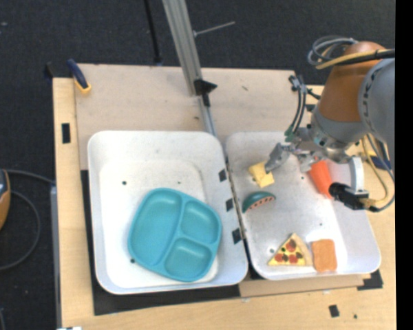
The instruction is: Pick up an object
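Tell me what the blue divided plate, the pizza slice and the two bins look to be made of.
Blue divided plate: likely moulded plastic, one even turquoise colour, smooth with a soft sheen. Pizza slice: looks like a toy, probably plastic or rubber, with flat painted toppings; which one is unclear. Left bin and right bin: apparently thin white formed plastic, with rounded corners and scuffed, speckled floors.

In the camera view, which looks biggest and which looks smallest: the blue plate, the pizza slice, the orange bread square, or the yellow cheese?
1. Blue plate, by far the biggest.
2. Pizza slice.
3. Orange bread square, looks only slightly smaller than the pizza, so that order is unsure.
4. Yellow cheese, the smallest.
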`<action>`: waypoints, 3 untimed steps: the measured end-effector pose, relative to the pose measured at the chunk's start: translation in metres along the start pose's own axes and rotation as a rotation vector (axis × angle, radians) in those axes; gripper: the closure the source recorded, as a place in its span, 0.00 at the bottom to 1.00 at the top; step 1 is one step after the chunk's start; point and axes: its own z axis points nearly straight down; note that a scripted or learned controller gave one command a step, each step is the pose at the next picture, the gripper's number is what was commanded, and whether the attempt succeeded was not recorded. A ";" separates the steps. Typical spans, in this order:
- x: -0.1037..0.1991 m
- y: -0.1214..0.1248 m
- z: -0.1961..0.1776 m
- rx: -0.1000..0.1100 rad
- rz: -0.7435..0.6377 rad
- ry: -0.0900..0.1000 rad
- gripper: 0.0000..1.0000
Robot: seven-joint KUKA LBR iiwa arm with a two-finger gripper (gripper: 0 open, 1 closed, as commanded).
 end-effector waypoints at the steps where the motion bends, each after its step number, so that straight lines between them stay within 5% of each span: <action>1: 0.003 0.004 0.062 0.000 -0.001 0.000 0.00; 2: 0.001 0.005 0.047 -0.005 0.001 -0.001 1.00; 3: 0.006 0.012 -0.015 -0.011 -0.002 -0.001 1.00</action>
